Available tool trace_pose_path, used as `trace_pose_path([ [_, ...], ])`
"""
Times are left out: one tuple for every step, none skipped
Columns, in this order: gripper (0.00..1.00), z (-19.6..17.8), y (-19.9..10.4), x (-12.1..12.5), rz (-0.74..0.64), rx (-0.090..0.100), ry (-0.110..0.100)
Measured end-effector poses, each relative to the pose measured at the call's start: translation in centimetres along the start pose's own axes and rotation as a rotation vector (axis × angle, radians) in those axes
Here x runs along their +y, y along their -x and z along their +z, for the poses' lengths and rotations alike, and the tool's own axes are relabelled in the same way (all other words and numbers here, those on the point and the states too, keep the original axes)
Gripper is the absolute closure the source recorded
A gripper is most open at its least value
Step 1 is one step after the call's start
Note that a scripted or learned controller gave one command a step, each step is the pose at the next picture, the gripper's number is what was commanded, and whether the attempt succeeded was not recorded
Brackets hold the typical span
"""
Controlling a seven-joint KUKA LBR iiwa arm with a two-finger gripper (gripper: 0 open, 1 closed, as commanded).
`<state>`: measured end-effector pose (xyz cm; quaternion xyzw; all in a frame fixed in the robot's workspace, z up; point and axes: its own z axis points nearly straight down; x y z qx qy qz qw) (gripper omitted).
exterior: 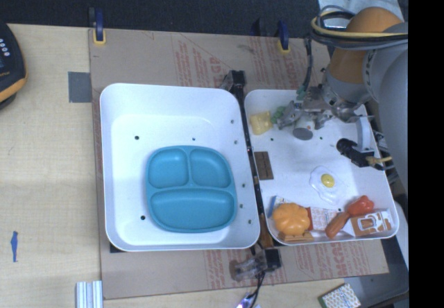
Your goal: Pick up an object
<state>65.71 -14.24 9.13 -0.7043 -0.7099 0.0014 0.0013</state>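
The wooden bench (48,161) runs pale under everything, with a brown cardboard sheet (173,50) clamped over it by blue clips; red print repeats across the cardboard but is too faint to read. Behind lies dark carpet. The left bin (121,109) holds a blue divided plate (191,189) lying flat near its middle. The right bin (291,223) carries the smaller toys. The grey arm (378,71) reaches in from the right, and its gripper (300,116) hangs low over the far end of the right bin, just beside a small yellow piece (260,122); whether it grips anything I cannot tell. Along the near edge sit an orange pumpkin (291,218), a carrot (336,224), a red pepper (361,205) and a printed carton (371,225), its writing unreadable. A fried egg (326,182) lies mid-bin.
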Motion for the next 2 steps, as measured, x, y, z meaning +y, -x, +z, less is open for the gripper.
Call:
trace_pose_path([
  [1.0,-1.2,0.3,-0.1,-0.001,-0.001,0.0],
  [1.0,-10.6,-6.4,-5.1,-0.001,0.003,0.004],
])
